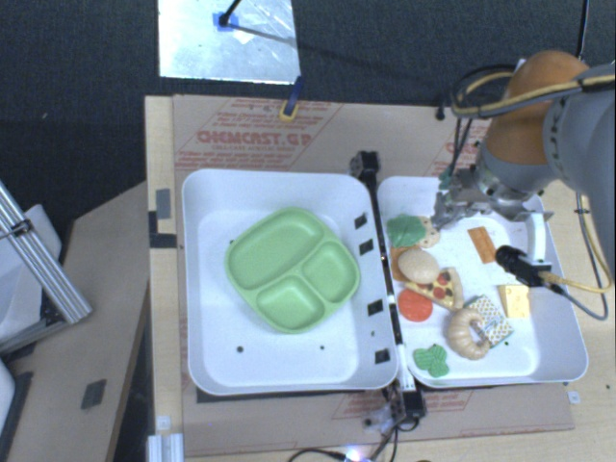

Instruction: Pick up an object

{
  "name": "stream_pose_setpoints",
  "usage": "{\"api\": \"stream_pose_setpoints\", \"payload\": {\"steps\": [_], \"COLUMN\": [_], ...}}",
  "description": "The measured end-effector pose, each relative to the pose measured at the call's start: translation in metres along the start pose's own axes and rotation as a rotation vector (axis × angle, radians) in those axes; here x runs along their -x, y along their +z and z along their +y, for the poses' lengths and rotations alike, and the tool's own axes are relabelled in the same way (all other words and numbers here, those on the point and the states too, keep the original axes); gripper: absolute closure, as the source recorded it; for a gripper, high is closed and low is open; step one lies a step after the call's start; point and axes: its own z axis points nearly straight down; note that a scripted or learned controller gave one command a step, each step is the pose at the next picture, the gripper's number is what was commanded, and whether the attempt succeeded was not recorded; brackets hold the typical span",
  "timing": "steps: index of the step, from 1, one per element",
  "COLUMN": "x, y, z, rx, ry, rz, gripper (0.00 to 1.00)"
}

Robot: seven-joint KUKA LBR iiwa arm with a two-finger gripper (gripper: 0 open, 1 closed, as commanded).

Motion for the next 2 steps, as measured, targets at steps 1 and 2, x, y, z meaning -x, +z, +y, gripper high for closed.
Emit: {"api": "stream_pose_setpoints", "payload": {"steps": [1,2], "x": [0.009,0.009], "y": [-0.056,-0.076], "z": [-0.001,0.0], "rx": [0.003,0.002], "ry": [0.002,0.0], "rz": [0.0,0.0], "gripper": [1.0,1.0]}}
